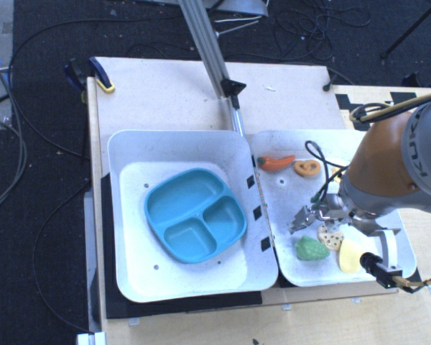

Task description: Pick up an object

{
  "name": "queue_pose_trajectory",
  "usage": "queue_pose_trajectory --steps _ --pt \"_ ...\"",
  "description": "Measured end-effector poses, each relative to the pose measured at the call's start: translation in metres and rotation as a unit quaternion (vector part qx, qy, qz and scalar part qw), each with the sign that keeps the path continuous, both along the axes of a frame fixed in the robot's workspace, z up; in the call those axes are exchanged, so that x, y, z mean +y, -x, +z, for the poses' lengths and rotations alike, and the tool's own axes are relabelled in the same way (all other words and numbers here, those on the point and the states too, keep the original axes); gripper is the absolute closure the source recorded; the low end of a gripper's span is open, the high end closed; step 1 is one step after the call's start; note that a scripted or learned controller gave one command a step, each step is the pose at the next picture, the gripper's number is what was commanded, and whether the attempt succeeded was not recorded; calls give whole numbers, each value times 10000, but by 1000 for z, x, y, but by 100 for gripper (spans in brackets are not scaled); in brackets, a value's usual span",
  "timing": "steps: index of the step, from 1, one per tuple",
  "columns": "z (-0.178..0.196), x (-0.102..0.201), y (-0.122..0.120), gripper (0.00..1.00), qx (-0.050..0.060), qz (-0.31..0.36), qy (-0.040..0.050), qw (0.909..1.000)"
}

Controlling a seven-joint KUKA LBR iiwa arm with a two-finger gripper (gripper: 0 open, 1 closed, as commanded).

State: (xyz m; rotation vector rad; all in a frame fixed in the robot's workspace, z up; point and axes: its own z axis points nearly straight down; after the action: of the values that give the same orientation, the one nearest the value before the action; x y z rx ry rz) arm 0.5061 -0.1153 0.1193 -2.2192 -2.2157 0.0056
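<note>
Green lump (312,249) is lying just below the hand (307,219), apparently open-fingered; lowering squarely over it seems wisest.

In the left of the frame, a white bin (129,192) holds a light blue divided tray (195,214). The white bin on the right (287,185) carries an orange carrot-shaped piece (276,162) with a dark end and a tan pretzel-like piece (307,167) toward its upper part. Lower down lie a green lumpy object (312,249), a pale yellow object (350,256) and a beige piece with dark spots (331,238). The arm (388,164) is grey with an orange-brown band. The bench top (165,92) is off-white.
</note>
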Motion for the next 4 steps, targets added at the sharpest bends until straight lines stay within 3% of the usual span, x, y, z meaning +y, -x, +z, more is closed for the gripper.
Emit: queue_pose_trajectory --steps 1,3,4 --pt "14 0 -2 100 -31 -7 6 10000" --pt "126 8 -2 100 -64 28 14 10000" --pt "139 8 -3 100 -46 22 12 10000"
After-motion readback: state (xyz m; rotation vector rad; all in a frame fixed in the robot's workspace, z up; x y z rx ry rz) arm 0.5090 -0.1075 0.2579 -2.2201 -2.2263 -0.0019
